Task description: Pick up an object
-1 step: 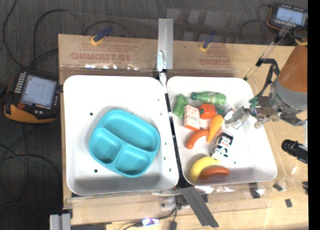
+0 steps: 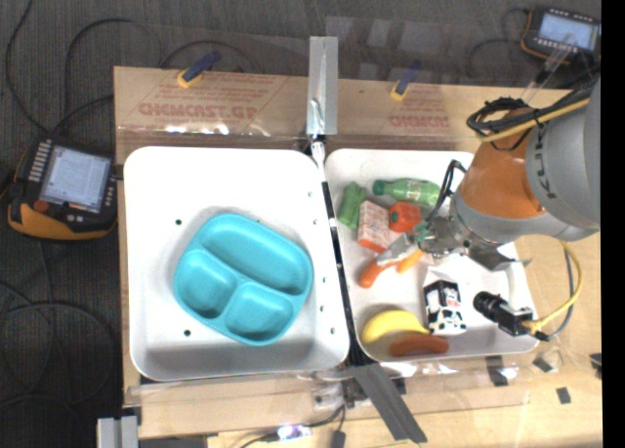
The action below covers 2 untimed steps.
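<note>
The right bin (image 2: pixel 508 334) holds several small objects. A green bottle (image 2: pixel 405 188) lies at the back, with a red and orange packet (image 2: pixel 372 224) and a red pepper-like piece (image 2: pixel 404 217) in front of it. An orange carrot (image 2: pixel 383 267) lies slanted in the middle. A black and white carton (image 2: pixel 443 305) stands toward the front, beside a yellow lemon-like piece (image 2: pixel 387 324) and a brown sausage (image 2: pixel 420 346). My gripper (image 2: pixel 436 240) hangs low over the bin's middle, just right of the carrot's tip and above the carton.
The left bin (image 2: pixel 156 192) carries a blue divided plate (image 2: pixel 244 275). A dark green item (image 2: pixel 349 205) lies against the right bin's left wall. The grey arm with its orange band (image 2: pixel 498 192) covers the right bin's back right corner. A metal divider post (image 2: pixel 322 85) stands behind the bins.
</note>
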Available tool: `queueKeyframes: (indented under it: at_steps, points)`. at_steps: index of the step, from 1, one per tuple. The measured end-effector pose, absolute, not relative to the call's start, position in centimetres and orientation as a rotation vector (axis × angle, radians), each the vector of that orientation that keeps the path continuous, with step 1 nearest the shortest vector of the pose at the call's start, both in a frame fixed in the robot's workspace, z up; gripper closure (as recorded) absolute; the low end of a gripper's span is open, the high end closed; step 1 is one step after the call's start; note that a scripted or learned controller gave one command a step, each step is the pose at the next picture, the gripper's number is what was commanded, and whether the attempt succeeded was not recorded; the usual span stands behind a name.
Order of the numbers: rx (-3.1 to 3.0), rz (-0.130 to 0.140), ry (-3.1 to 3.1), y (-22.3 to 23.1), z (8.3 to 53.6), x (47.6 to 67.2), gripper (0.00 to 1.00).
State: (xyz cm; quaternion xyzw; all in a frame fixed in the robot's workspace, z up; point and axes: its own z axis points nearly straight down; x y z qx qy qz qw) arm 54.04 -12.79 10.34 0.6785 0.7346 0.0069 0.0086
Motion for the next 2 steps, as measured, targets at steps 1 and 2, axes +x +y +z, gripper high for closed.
queueKeyframes:
  at_steps: [1, 2]
  points:
    - [2.122, 0.024, 2.305, -12.4, 11.1, 54.0, 1.0]
    - [2.107, -0.003, 2.331, -9.9, 22.9, 54.4, 1.0]
